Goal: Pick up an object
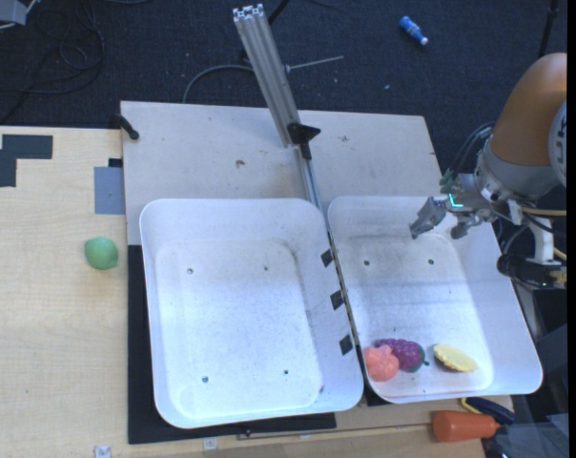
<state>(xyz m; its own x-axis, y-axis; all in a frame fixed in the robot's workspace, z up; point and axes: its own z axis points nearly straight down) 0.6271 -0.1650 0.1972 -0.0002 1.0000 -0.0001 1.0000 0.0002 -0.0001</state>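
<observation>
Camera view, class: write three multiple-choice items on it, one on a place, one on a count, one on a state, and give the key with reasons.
1. Where does the green ball lie?
A. In the left bin
B. On the wooden bench left of the bins
C. In the right bin

2. How many small objects lie in the right bin?
A. One
B. Three
C. Five

3. What is between the fingers of the gripper?
A. Nothing
B. The yellow object
C. The purple object

Key: 1 B, it sits on bare wood outside the left bin. 2 B, pink object, purple object and yellow object lie near its front edge. 3 A, the open fingers hang over the bin's far end, apart from all three.
</observation>
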